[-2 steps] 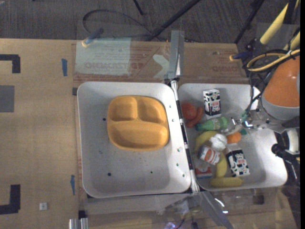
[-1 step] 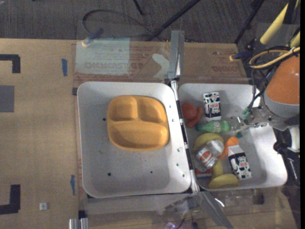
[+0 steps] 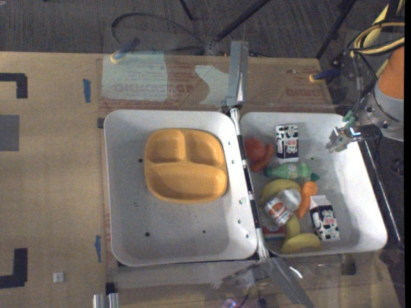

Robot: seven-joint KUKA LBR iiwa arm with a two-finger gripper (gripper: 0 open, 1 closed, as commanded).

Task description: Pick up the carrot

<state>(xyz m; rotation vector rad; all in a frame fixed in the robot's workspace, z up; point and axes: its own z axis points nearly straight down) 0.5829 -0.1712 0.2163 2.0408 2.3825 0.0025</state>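
My end effector (image 3: 338, 138) hangs at the right-hand side of the right shallow white bin (image 3: 359, 185), just inside its far right wall, with my grey arm and its orange band rising off to the right. Whether it is spread or closed I cannot tell from this slant; nothing sits in it that I can make out.

The small orange carrot with a green top (image 3: 309, 191) lies near the middle of that same bin, tilted, its green end pointing toward the far side. It is well apart from my end effector. Just beside it on the near side stands a small black-and-white milk carton (image 3: 324, 218), and a green plastic bottle (image 3: 289, 171) lies just beyond it. A second black-and-white milk carton (image 3: 287, 141) stands toward the far wall, a red toy piece (image 3: 257, 153) beside it.

On the left of the carrot rest a yellow banana (image 3: 277, 187) and a silver can with a red label (image 3: 280, 209).

The left white bin (image 3: 128, 230) holds an orange divided plastic plate (image 3: 185, 165). Both bins sit on the tan counter (image 3: 51, 172).
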